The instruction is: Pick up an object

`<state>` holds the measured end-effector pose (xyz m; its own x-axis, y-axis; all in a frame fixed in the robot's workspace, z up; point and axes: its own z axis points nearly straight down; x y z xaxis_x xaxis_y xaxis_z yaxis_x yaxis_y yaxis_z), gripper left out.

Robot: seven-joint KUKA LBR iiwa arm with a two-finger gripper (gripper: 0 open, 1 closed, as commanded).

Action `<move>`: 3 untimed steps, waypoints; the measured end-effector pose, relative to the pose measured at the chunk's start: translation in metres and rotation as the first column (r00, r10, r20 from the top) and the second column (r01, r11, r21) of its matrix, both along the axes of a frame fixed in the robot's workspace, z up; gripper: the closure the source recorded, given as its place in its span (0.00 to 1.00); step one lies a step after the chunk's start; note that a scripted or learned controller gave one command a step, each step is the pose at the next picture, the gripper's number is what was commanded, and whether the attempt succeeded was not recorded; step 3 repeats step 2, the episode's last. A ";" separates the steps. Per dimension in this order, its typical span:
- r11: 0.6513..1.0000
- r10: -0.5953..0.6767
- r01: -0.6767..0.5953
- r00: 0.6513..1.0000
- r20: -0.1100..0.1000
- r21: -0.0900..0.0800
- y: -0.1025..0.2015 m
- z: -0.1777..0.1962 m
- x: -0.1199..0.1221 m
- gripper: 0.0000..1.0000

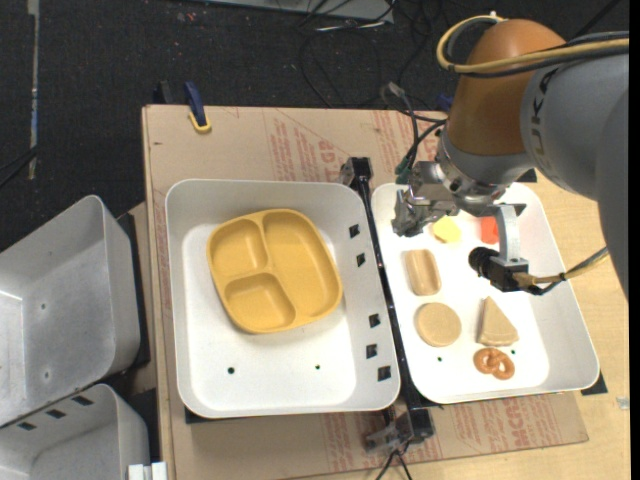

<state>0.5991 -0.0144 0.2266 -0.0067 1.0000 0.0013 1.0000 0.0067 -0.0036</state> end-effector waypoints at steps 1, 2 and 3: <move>1.000 0.001 -0.001 1.000 0.002 0.000 0.051 0.011 -0.012 1.00; 1.000 0.001 -0.001 1.000 0.000 0.000 0.104 -0.001 -0.024 1.00; 1.000 0.001 -0.001 1.000 0.000 0.000 0.104 -0.001 -0.024 1.00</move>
